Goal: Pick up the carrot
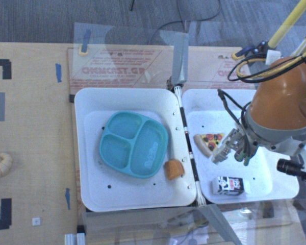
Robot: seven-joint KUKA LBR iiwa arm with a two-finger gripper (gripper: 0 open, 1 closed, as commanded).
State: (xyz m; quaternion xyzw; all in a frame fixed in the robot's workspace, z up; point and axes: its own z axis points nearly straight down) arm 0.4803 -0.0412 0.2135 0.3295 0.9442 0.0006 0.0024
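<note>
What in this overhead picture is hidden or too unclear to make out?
- Gripper fingers: small and blurred in the camera view, so whether anything sits between them is unclear.
- Right bin: the arm covers its far right part.
- Black-and-white pack: print too small to read.
- Carrot: too blurred to show detail, beside the blue plate.
</note>
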